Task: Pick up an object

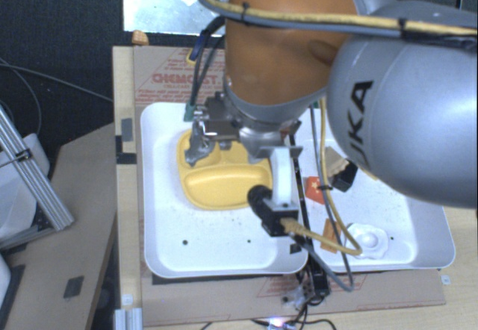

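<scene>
A yellow, rounded object [220,187] lies in the left white bin [172,246], towards its back right. My gripper [198,145] is low over the yellow object's back left edge, touching or just above it. The grey arm with its orange band reaches in from the right and hides the back of both bins. Whether anything is held is hidden by the wrist.
The right bin [429,246] holds a white round object [370,239] near its front, a small orange piece [314,190] by the divider and a tan piece [342,170]. Cables hang from the arm over the divider. Cardboard lies under the bins.
</scene>
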{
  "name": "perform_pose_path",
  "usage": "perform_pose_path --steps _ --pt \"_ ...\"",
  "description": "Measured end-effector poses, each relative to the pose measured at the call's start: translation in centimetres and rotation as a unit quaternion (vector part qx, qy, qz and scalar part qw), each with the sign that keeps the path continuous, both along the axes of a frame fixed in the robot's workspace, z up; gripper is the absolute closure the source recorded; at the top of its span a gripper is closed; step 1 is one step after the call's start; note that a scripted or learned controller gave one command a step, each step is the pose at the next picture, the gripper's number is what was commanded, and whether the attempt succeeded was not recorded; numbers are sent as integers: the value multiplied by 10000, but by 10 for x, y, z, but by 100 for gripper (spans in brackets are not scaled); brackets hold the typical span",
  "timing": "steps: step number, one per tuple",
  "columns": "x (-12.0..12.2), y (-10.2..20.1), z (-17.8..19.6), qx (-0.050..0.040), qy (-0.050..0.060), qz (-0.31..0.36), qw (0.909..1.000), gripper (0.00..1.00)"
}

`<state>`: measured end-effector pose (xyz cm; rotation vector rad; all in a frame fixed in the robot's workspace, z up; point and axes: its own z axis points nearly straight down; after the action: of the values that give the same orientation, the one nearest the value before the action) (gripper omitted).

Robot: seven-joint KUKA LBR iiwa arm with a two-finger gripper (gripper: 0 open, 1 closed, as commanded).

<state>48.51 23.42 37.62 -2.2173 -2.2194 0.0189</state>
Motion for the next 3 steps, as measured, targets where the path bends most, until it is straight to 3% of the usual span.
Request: perform_pose_path --steps 1,2,3 --pt "2 0 113 62 -121 16 9999 0" --pt "0 0 -33 -2 4 -3 10000 0" --pt "46 -11 26 41 -101 -9 9999 0"
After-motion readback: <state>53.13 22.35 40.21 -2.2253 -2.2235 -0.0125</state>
